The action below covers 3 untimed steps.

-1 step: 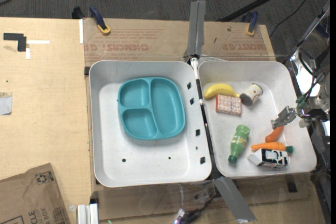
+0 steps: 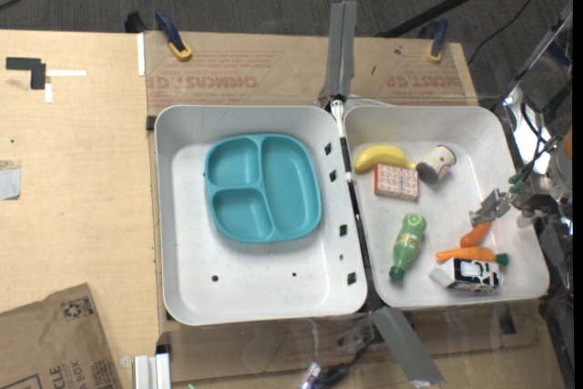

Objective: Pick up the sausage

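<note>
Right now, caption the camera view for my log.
Pincer at the right bin's edge above a carrot; teal plate in the left bin.

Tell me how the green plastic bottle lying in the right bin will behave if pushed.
The green plastic bottle lies on its side, so its round body would probably roll if nudged sideways. It looks like a toy, likely light and stiff. Its smooth-looking surface may slip.
</note>
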### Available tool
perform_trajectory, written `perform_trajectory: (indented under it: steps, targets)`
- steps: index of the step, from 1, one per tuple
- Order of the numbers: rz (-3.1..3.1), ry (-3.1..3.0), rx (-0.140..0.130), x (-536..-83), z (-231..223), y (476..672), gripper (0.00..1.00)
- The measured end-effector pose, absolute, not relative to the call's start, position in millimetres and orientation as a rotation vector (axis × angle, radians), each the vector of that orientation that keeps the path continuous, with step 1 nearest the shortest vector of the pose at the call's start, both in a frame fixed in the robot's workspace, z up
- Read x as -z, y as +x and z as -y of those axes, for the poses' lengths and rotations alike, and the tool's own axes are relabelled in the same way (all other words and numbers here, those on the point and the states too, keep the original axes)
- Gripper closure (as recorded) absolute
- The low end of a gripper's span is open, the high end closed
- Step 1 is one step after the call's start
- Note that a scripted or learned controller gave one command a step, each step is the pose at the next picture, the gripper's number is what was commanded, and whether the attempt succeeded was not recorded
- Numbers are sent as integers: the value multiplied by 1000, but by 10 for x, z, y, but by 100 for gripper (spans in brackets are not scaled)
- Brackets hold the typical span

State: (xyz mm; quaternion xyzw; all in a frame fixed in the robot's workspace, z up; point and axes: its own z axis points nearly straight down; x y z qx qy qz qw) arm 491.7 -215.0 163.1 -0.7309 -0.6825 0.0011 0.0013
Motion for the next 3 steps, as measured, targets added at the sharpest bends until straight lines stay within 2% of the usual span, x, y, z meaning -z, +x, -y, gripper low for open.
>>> perform_trajectory:
  steps: [1,2,3]
  targets:
    - [2156,-2281,4,-920,2129,5058,0]
    - [2153,-2285,2,-1006,2142,5054,100]
    - [1920,-2486,-3,-1523,2103,5549,100]
